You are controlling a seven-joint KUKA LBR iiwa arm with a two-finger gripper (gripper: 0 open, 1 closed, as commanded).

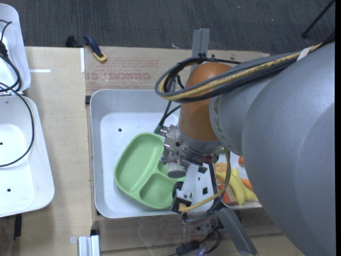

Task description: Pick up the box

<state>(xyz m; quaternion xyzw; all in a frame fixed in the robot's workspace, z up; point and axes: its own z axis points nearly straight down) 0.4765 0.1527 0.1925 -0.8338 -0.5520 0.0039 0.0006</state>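
My gripper (175,169) hangs low in the right-hand white bin (97,143), over the right edge of a green divided plate (139,167). The plate lies tilted in the bin's front half. The grey arm and its orange band (205,105) cover the bin's middle and right side, hiding whatever lies beneath them. Beside the wrist, at the bin's right, yellow banana-like pieces (236,185) and an orange piece (246,184) peek out.
The left white bin (24,191) holds a looping black cable (21,137). A blue and yellow tool (95,49) lies on the bench behind the bins, next to a flat cardboard sheet (128,68). The right bin's back left floor (122,124) is bare.
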